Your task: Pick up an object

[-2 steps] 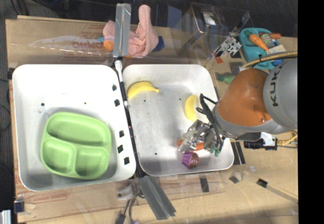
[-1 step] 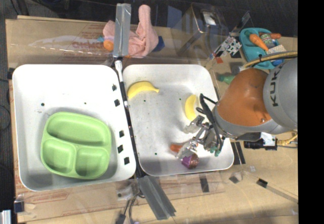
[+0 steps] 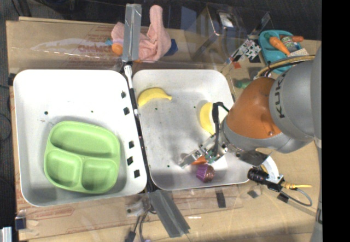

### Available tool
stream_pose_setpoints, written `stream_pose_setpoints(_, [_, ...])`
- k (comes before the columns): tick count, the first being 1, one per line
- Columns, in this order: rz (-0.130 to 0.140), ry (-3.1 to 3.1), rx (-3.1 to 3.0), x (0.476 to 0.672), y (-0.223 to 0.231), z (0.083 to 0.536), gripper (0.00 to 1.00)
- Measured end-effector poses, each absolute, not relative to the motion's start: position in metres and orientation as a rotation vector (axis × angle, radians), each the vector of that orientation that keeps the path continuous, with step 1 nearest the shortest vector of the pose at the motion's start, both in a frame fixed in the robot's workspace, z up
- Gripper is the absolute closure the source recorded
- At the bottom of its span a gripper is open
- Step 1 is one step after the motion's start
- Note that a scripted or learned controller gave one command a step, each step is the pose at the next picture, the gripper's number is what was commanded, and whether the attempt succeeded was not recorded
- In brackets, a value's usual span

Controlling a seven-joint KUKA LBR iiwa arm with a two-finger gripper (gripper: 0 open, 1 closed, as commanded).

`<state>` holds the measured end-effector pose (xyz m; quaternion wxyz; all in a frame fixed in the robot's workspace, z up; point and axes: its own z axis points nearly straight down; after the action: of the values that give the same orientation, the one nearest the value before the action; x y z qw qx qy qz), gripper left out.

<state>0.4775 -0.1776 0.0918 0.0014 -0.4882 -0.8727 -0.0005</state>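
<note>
My gripper (image 3: 192, 158) is low in the right bin (image 3: 175, 80), near its front edge, with the grey and orange arm reaching in from the right. A small orange piece (image 3: 200, 160) lies right against the gripper's tip; I cannot tell whether it is held. A purple object (image 3: 205, 173) sits just in front of it on the bin floor. A yellow banana (image 3: 153, 95) lies at the bin's back left. A second yellow object (image 3: 206, 117) is partly hidden under the arm.
The left bin (image 3: 33, 88) holds a green divided plate (image 3: 83, 155). Behind the bins lie a pink cloth (image 3: 147, 39) and, at the far right, a teal toy with an orange piece (image 3: 278, 42). A metal divider (image 3: 136, 131) separates the bins.
</note>
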Motion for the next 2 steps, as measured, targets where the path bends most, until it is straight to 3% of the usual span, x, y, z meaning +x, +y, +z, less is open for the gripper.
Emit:
stream_pose_setpoints(1, [-0.002,-2.744,-1.525,0.479,-0.177,0.102,1.0])
stream_pose_setpoints(2, [0.0,-2.484,-1.928,0.482,-0.175,0.245,1.0])
